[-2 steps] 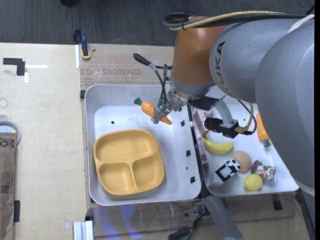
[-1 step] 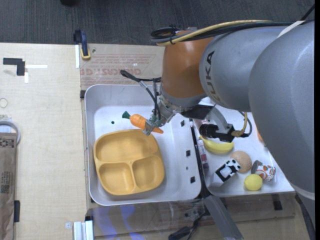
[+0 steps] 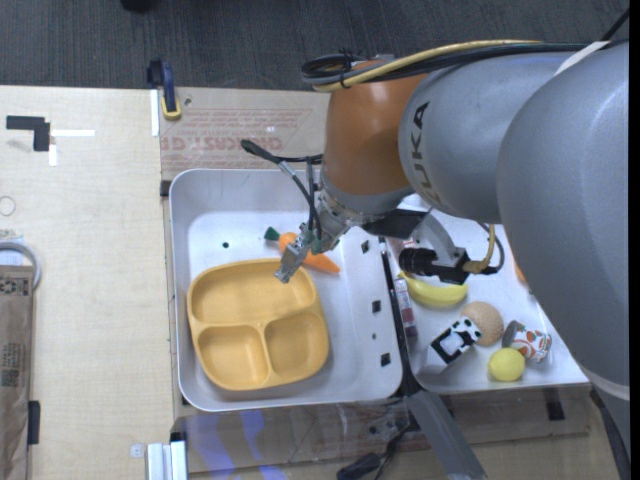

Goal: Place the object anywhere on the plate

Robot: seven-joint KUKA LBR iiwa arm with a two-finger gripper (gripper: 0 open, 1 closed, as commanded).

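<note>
Orange carrot (image 3: 318, 259) sits in the left bin (image 3: 200, 218), right at the yellow plate's (image 3: 258, 328) top edge, not on it. Gripper (image 3: 293, 265) hangs touching it; can't tell its grip. Banana (image 3: 435, 292) lies in the right bin.

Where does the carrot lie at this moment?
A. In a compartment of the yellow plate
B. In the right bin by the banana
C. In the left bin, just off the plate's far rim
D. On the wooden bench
C: the carrot lies on the left bin's white floor, beside the yellow plate, under the gripper.
</note>
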